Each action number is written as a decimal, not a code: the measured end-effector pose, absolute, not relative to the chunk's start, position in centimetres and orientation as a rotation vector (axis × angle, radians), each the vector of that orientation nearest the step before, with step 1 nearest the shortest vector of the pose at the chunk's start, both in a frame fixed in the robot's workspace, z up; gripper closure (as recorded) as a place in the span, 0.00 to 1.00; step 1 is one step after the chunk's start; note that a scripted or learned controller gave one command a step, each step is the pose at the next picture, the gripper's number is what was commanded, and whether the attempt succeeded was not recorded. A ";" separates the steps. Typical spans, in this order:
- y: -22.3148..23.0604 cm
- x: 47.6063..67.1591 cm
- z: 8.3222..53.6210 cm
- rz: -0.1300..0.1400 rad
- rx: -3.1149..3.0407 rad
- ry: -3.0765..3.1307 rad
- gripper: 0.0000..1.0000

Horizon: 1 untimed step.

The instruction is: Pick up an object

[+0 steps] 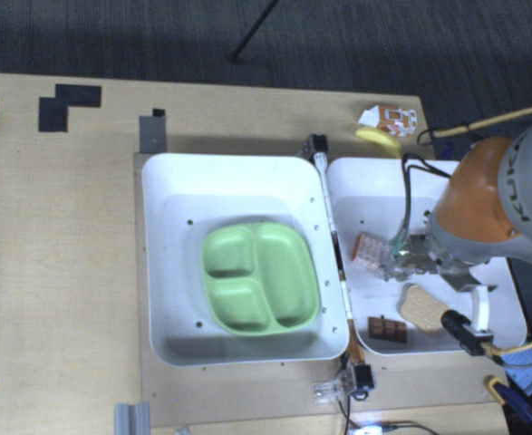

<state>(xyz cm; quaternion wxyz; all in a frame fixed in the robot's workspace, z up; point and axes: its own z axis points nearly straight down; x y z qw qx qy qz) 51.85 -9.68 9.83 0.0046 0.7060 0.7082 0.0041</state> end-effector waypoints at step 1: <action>-9.7 51.8 9.8 0.013 2.212 2.219 0.00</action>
